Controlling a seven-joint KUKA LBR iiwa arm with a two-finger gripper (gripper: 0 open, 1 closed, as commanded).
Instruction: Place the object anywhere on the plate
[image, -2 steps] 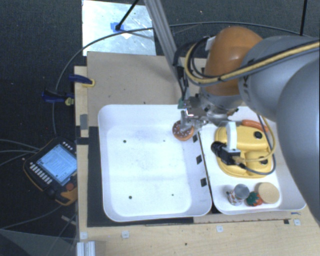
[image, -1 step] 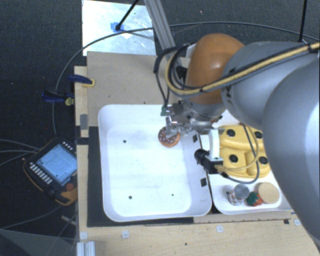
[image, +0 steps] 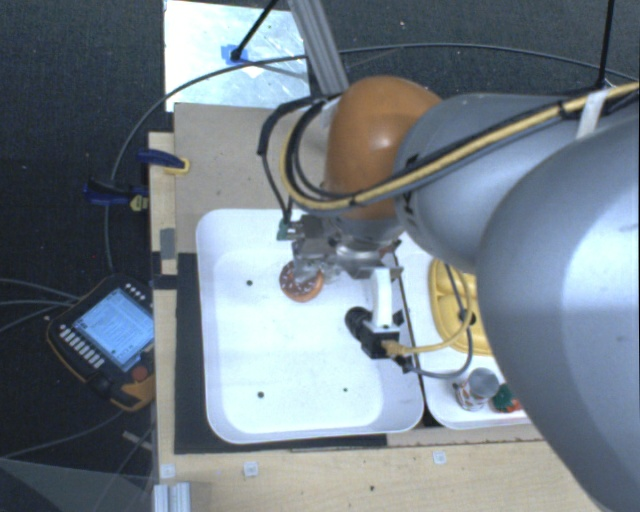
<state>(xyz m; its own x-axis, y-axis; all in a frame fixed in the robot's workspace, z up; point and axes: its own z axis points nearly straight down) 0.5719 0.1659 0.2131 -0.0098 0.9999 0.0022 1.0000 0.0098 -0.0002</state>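
A grey robot arm reaches over the left white bin (image: 230, 400). Its gripper (image: 303, 268) sits directly above a small brown doughnut (image: 301, 285); whether it grasps it, I cannot tell. The yellow plate (image: 447, 300) lies in the right bin, so placing remains undone.

Honestly can't read a thing here. The handheld pendant (image: 108, 338) left of the bench has a lit blue screen, but it's too blurry.
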